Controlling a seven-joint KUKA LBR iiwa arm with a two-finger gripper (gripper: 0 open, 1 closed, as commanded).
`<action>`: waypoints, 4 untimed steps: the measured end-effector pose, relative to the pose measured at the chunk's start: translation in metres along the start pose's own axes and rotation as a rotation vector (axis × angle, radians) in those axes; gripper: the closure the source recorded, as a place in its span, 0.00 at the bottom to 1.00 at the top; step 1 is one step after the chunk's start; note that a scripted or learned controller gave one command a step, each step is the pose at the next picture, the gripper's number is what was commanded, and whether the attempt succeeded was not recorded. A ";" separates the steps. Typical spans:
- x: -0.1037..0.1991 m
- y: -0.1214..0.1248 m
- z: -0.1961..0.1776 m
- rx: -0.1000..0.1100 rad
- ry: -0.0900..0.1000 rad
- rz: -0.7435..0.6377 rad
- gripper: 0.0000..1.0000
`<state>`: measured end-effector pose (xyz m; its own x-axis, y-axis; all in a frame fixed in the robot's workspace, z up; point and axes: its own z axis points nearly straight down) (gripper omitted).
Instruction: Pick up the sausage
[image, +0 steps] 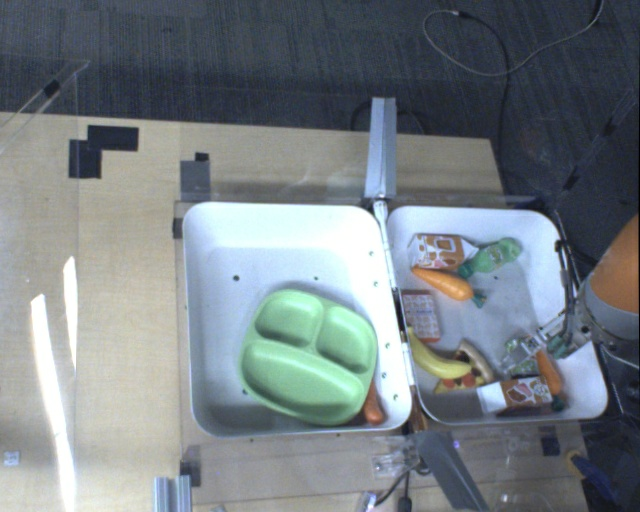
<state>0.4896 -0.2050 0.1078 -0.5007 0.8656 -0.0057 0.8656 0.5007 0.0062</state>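
The sausage (548, 373), a short orange-red piece, lies near the front right corner of the right bin (545, 228), resting partly against a small carton (520, 396). My gripper (526, 349) is low in that bin, just up and left of the sausage's upper end, close to it or touching it. The view is too small to tell which. The grey arm with its orange band (618, 285) reaches in from the right, over the bin's right wall.
The right bin also holds a banana (440, 361), a brown curved piece (479, 362), a carrot (442, 284), a green bottle (493, 256), a juice carton (440, 249) and a flat packet (422, 315). A green divided plate (310, 355) fills the left bin, with a reddish piece (373, 408) at its edge.
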 end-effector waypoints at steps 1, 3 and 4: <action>-0.001 0.003 -0.012 -0.005 -0.005 0.000 1.00; -0.001 0.001 0.019 -0.003 -0.003 -0.024 0.00; -0.002 0.007 0.004 -0.015 -0.011 -0.027 1.00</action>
<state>0.4965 -0.2035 0.1034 -0.5239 0.8516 -0.0171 0.8513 0.5242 0.0212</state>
